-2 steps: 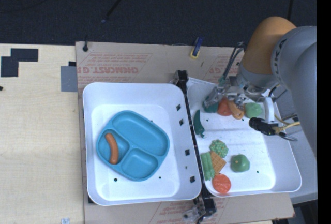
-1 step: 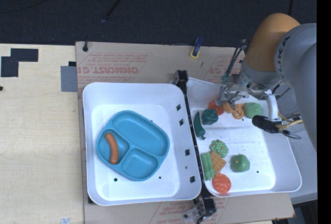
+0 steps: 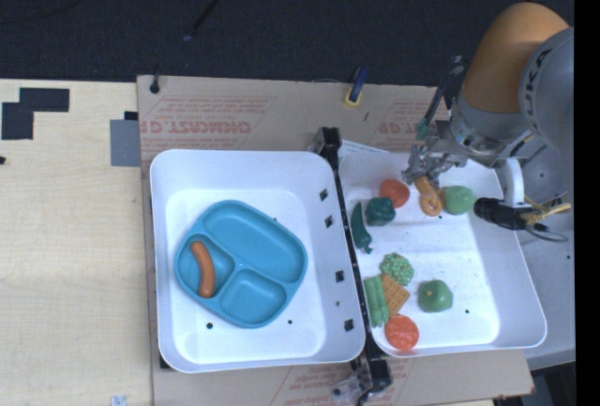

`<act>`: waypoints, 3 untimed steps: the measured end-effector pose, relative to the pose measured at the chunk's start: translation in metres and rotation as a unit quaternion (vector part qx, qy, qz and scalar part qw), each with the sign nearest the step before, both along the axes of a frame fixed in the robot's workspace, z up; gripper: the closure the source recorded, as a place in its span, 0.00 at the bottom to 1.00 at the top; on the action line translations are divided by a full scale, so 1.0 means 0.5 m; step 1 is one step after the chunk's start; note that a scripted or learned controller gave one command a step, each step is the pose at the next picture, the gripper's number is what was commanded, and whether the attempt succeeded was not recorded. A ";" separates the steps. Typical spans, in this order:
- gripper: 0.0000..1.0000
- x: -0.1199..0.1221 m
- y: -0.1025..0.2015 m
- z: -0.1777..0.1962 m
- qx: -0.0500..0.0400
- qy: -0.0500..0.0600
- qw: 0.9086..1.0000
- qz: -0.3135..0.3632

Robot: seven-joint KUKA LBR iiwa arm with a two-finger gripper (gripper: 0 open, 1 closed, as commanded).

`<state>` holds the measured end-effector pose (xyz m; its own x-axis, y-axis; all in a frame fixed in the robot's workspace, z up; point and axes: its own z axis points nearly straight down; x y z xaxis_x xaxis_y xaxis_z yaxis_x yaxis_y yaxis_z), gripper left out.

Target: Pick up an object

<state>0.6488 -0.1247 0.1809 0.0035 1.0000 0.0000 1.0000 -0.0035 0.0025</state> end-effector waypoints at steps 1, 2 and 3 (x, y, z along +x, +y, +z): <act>1.00 0.002 -0.003 0.101 0.000 -0.001 1.000 0.001; 1.00 -0.032 0.097 0.076 0.001 0.004 1.000 0.003; 1.00 -0.064 0.184 0.095 0.001 0.003 1.000 0.003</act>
<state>0.6170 -0.0329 0.2285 -0.0033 1.0000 0.0027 1.0000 0.0033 -0.0037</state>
